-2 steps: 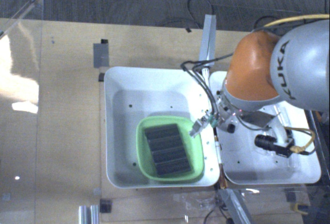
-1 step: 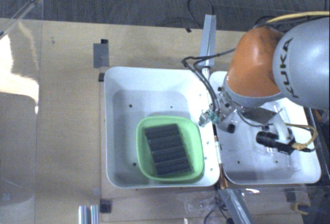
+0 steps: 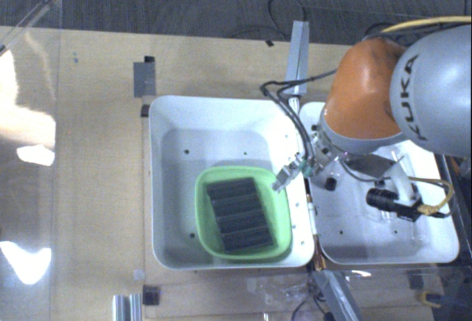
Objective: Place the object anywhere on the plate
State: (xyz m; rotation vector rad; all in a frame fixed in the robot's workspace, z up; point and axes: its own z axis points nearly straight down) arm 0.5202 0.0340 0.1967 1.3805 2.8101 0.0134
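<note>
Object [image 3: 240, 215]: dark, ribbed, rectangular block; lies flat on the green plate [image 3: 205, 190], covering most of its middle; plate: square with rounded corners, in the left white bin [image 3: 177, 142], toward its near right corner; tool [image 3: 287, 173]: above the plate's far right corner, at the bin's right wall; grip state cannot be told; right bin [image 3: 435, 238] adjoins; both on the wooden desk [image 3: 88, 187].

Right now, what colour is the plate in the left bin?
Light green plate, carrying a dark ribbed object; camera view.

Soft focus; glare whitens the bench [image 3: 29, 128] at left.
</note>
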